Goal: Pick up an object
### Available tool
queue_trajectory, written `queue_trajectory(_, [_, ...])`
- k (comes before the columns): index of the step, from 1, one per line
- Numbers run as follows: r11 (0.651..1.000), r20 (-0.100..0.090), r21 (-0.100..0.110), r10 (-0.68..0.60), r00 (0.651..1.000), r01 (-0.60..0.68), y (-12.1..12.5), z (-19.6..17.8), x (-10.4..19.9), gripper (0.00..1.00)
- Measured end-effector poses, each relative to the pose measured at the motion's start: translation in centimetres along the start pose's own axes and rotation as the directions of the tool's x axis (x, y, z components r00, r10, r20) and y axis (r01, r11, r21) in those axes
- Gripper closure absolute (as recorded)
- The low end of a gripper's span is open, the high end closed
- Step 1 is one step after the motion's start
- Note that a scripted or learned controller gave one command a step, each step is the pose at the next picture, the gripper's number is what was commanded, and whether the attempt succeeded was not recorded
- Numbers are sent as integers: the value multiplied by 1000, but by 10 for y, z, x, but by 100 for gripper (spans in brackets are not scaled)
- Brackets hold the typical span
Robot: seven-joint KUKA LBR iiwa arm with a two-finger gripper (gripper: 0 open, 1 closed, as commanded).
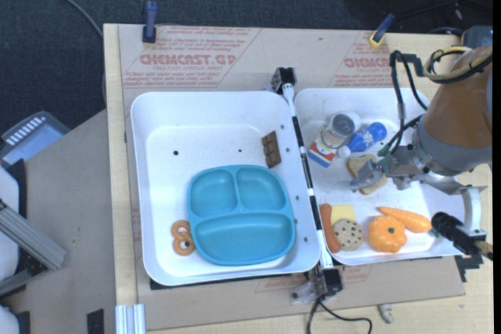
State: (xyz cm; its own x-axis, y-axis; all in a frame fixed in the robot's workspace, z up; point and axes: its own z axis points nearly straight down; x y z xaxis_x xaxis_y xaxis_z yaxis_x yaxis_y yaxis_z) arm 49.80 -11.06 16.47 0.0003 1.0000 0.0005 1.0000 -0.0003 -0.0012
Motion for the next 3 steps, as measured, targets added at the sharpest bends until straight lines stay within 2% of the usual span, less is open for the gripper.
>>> queue_trajectory(1, [1000,2,-8,-2,1000,2,74,75,-13,0])
queue_trajectory(2, [1000,4,-9,0,1000,0,-3,77,-10,0])
queue_trajectory(3, [1000,4,-10,-1,1000,2,55,77,-6,0])
